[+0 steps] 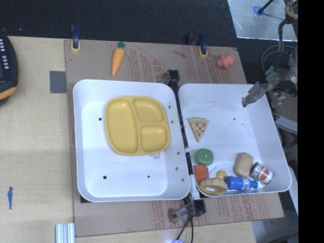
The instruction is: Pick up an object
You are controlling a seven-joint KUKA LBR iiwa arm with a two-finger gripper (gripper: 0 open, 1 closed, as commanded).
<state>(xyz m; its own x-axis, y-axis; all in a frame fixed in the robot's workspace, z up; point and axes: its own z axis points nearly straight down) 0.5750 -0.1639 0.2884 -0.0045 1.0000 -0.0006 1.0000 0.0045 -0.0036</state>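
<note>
The right bin (pixel 228 105) holds a pizza slice toy (pixel 198 128) near its left wall. Below it lies a green round piece (pixel 204 156). Crowded in the bin's front corner are a red-orange piece (pixel 201 173), a small yellow toy (pixel 221 175), a tan flat piece (pixel 212 188), a blue bottle (pixel 238 183), a tan potato-like lump (pixel 243 163) and a red-and-white can (pixel 261 173). My gripper (pixel 253 93) hovers at the bin's far right rim, well away from all of them, with nothing seen in it.
The left bin (pixel 91 176) holds a yellow divided plate (pixel 136 124). On the board behind the bins lie a toy carrot (pixel 117 58) and a pink lump (pixel 226 61). Clamps sit along the board's far edge. A black device (pixel 7 67) rests at the far left.
</note>
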